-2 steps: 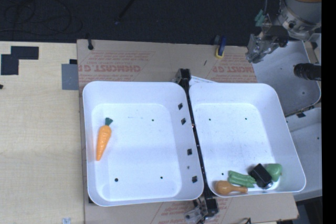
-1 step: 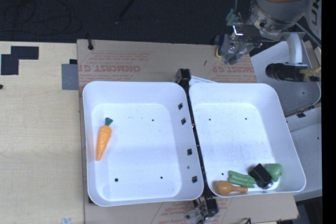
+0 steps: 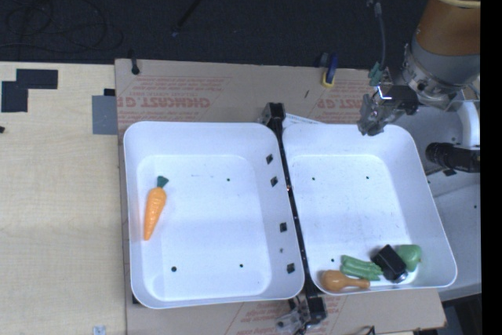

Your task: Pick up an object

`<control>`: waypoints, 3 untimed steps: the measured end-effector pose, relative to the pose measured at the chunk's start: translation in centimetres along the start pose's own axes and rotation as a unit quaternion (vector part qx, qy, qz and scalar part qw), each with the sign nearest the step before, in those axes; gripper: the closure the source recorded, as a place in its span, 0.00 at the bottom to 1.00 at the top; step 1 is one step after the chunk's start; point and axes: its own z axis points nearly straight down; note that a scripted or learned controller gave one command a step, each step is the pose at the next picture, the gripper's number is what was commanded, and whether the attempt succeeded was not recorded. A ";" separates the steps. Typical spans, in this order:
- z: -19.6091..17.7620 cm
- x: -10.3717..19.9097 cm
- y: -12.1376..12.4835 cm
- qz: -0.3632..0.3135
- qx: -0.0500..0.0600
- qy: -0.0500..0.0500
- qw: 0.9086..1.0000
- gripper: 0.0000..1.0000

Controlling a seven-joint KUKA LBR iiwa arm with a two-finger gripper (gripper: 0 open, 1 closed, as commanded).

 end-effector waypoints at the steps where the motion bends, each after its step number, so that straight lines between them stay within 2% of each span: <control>1: 2.4 7.5 1.6 -0.006 -0.002 0.001 1.000 1.00; 2: -9.9 14.5 4.7 -0.007 -0.011 0.001 1.000 1.00; 3: -21.0 23.3 4.4 -0.008 -0.009 0.003 1.000 1.00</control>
